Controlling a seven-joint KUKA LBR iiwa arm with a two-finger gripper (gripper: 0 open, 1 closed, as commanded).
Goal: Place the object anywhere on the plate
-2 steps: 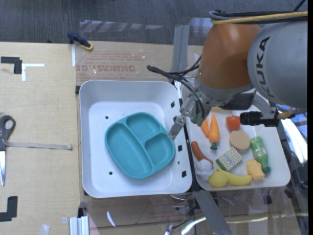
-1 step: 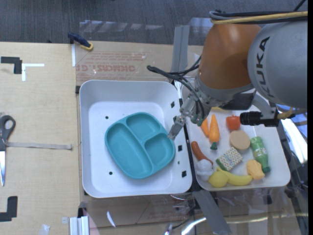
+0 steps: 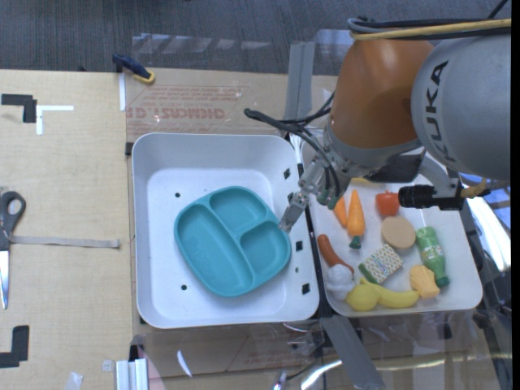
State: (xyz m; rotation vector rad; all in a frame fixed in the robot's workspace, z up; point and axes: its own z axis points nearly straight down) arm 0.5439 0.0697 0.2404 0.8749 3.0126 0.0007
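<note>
While the scissors [image 3: 10,218] lie on the surface [image 3: 65,177] well left of the plate [image 3: 233,240], nothing there bears on the task. Plate: teal, three compartments, in the left bin [image 3: 150,157], nothing resting on it. End effector [image 3: 294,210] hangs just beside the plate's right rim, at the wall between the two bins. One slim finger [image 3: 289,215] points down-left toward the plate; nothing visible between the fingers, and whether they are spread or closed I cannot tell from this angle.

Right of the plate, the right bin [image 3: 467,299] holds the candidate objects: carrot [image 3: 355,215], long axis roughly top-to-bottom, nearest the end effector and just to its right; red piece [image 3: 387,203]; tan disc [image 3: 398,233]; green bottle [image 3: 431,252]; sausage [image 3: 331,251]; yellow banana [image 3: 382,297].

Judgement: no object in hand, placing not begun. Which object is intended is unclear. Every candidate lies right of the end effector, the plate left, so pick rightward, carry leftward.
</note>
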